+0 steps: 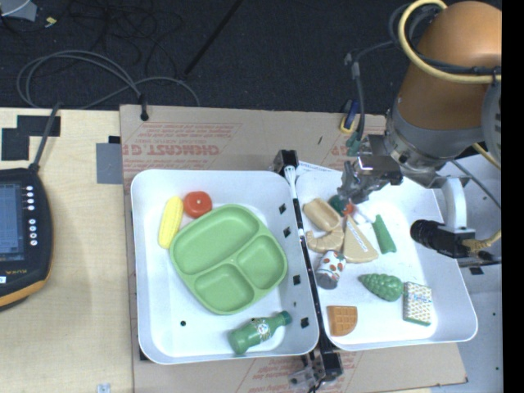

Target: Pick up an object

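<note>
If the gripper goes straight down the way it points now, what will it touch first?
Probably the tan bread-shaped toy just below the gripper in the right bin; depth is unclear from this slanted view.

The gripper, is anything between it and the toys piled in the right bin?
Nothing visible. The gripper hangs right over the tan bread-shaped toy and the pile at the back left of the right bin; the green stick lies beside it, not under it.
</note>
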### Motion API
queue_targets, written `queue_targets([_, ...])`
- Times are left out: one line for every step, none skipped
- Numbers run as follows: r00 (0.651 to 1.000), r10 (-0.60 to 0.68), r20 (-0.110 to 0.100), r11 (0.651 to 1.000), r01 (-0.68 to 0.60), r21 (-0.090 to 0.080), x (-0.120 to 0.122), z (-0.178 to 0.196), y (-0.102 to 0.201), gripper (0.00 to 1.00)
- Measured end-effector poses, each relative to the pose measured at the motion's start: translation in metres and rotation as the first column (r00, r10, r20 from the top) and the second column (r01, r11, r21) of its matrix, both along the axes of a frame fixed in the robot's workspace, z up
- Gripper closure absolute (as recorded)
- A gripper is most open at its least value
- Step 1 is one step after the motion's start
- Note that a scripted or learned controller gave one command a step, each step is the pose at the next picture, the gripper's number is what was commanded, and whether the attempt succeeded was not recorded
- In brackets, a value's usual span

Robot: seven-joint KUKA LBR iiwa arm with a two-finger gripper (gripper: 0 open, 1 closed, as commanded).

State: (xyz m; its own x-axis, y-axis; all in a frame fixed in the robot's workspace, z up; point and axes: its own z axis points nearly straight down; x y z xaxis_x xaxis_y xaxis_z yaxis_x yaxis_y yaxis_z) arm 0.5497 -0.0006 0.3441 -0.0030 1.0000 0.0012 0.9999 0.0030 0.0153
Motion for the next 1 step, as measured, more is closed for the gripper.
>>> queue_targets([1.000,0.006,-0.008,1.000,-0.006,0.003,-0.0493,0.0873,0.0715,1.00])
